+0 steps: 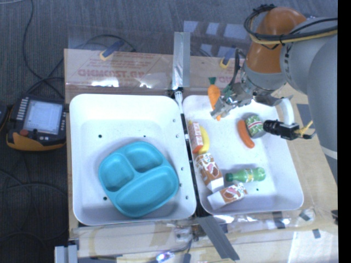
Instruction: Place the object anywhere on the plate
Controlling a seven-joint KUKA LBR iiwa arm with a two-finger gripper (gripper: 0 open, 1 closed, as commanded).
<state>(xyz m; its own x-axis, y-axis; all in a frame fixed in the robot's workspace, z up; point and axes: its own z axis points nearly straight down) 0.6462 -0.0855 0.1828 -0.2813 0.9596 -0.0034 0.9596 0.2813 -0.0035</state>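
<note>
Camera view looks down on a desk point(77, 70) carrying two white bins side by side. Inside the left bin point(82, 147) a blue three-compartment plate point(138, 177) lies flat toward the near side, with nothing resting on it. Over the far part of the right bin point(285, 179), the gripper point(224, 107) hangs with its tips just beside a carrot point(213, 94) lying at the bin's far rim; whether it is clenched, released or grasping anything cannot be told. Scattered on that bin's floor are an orange sausage point(246, 133) touching a green-and-white can point(254, 124), a yellow snack packet point(198, 137) against the dividing wall, a brown-labelled packet point(209, 169), a green bottle point(245, 175) lying on its side, and a small red-and-white carton point(232, 193). A teach pendant point(37, 122) rests on the carpet left of the bins.
</note>
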